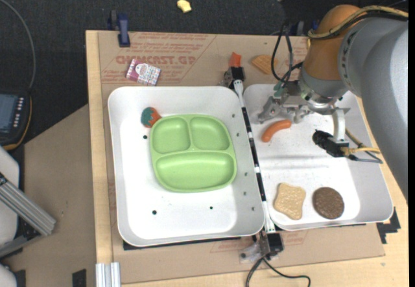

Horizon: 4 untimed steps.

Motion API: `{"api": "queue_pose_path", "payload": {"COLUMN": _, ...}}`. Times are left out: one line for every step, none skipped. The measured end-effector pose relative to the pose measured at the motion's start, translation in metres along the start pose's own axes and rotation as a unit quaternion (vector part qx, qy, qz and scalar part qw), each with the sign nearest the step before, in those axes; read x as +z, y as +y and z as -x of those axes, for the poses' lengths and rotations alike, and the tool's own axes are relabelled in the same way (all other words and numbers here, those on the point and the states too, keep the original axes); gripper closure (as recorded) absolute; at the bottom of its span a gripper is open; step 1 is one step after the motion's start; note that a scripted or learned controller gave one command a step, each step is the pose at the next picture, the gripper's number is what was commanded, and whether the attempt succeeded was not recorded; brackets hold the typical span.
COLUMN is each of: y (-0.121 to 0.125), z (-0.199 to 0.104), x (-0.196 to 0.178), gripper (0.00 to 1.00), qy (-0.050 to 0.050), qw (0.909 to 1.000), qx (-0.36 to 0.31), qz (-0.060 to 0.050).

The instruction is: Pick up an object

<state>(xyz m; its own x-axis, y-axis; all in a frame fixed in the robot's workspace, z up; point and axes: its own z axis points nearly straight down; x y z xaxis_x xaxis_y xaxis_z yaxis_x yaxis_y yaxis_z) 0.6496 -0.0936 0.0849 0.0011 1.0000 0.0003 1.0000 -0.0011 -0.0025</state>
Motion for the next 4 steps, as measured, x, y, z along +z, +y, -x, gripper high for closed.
{"api": "queue_pose_path", "payload": {"y": 0.001, "z": 0.000, "x": 0.000, "gripper": 0.00, "qy": 0.000, "qw": 1.0000, "qx": -0.001, "qz": 0.001}}
{"api": "queue_pose_path", "payload": {"y": 0.008, "z": 0.005, "x": 0.000, "gripper": 0.00, "qy": -0.001, "qw": 1.0000, "qx": -0.001, "qz": 0.003}}
{"api": "queue_pose_path", "payload": {"y": -0.011, "z": 0.003, "x": 0.000, "gripper": 0.00, "qy": 0.000, "qw": 1.0000, "qx": 0.000, "qz": 0.000}}
{"api": "queue_pose_path", "payload": {"y": 0.014, "z": 0.003, "x": 0.000, "gripper": 0.00, "qy": -0.001, "qw": 1.0000, "qx": -0.001, "qz": 0.004}}
